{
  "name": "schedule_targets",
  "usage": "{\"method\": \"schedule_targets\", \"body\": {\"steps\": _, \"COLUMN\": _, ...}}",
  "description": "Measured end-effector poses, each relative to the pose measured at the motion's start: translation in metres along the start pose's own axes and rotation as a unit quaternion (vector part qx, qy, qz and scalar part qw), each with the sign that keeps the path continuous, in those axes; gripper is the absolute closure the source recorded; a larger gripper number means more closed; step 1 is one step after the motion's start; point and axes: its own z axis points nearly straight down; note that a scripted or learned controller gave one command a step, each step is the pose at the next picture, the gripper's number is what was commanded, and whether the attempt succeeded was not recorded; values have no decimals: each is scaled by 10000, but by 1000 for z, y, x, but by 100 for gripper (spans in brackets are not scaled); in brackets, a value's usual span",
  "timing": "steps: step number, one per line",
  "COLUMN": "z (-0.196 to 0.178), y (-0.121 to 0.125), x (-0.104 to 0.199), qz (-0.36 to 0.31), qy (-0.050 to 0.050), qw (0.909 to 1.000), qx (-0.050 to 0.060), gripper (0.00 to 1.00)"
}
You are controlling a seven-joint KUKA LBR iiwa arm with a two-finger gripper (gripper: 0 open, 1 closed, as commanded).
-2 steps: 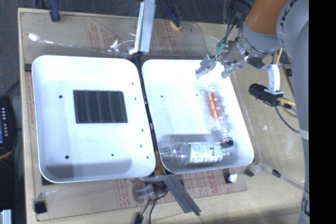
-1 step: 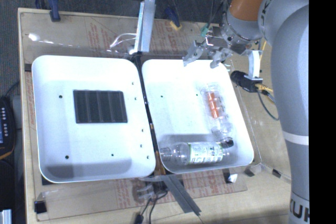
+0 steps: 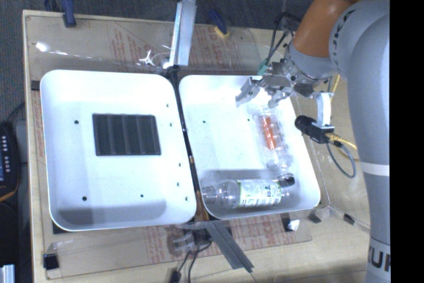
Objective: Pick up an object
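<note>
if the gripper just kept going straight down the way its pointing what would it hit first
Probably the white floor at the upper end of the right bin. The gripper hangs there just above the bottle with the orange label, so that bottle's near end could be met first. Depth is hard to judge from this slanted view.

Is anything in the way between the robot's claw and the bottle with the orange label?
Nothing visible is in the way. The gripper is over the top part of the right bin, and the bottle with the orange label lies just below it in the picture. The other clear bottle lies along the bin's bottom edge, off to the side.
</note>
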Motion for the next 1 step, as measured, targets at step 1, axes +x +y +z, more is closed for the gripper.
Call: {"method": "schedule_targets", "body": {"steps": 1, "z": -26, "y": 25, "x": 9, "qz": -905, "qy": -3, "qw": 9959, "qx": -20, "gripper": 0}}
